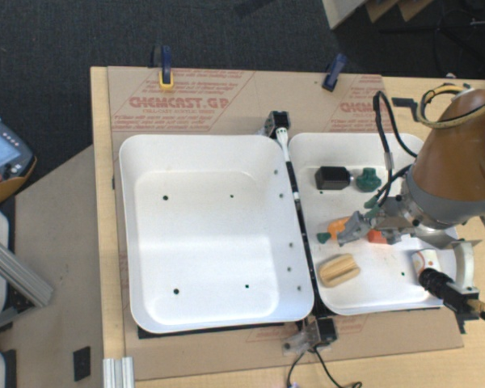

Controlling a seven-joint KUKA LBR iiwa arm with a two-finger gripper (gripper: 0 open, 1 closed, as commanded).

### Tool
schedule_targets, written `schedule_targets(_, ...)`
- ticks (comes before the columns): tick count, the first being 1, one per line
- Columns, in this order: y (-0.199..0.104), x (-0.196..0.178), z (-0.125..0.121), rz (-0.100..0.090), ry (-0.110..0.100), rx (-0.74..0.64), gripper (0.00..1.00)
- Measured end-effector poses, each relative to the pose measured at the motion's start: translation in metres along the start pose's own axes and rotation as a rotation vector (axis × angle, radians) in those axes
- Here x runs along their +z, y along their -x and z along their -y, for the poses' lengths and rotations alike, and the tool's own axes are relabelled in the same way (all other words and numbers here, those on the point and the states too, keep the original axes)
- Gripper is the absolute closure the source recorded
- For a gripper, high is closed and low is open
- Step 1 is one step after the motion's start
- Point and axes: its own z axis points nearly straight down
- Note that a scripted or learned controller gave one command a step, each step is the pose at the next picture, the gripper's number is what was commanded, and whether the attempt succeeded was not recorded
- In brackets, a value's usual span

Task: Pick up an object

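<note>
White plastic forms both shallow bins on the bench. The left bin (202,233) has only its bare floor with a few small dark holes in view. The right bin (388,297) holds the loose objects and receives the grey arm with the orange band (453,168), which enters from the right.

The two-finger gripper (357,228) sits low over the middle of the right bin, pointing toward the divider between the bins. Its grey fingers (352,231) are bunched close together at the tip. How wide they stand and whether anything lies between them cannot be told from this angle.

Object positions relative to the gripper:

- A small orange piece (337,228) lies just beside the fingertips on the divider side. Contact cannot be confirmed.
- A second orange-red piece (377,237) shows just behind the fingers, partly under the wrist.
- A tan, rounded wooden-looking block (339,270) lies on the bin floor near the front edge, below the gripper in the view and apart from it.
- A black rectangular block (333,178) lies toward the rear of the bin, apart from the gripper.
- A teal green rounded object (369,179) lies just beside the black block, on the arm side.

A cardboard sheet (186,99) underlies both bins, held by blue clamps (165,65) at its rear edge.
</note>
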Motion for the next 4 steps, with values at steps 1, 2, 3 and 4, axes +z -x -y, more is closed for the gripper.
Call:
schedule_targets(1, 0.000, -0.009, -0.003, 0.003, 0.006, -0.001, 1.00)
schedule_targets(2, -0.050, -0.063, -0.048, 0.003, 0.011, -0.005, 1.00)
schedule_targets(3, -0.101, -0.130, -0.080, 0.002, 0.016, -0.008, 1.00)
schedule_targets(4, -0.101, -0.188, -0.037, 0.003, 0.010, -0.003, 1.00)
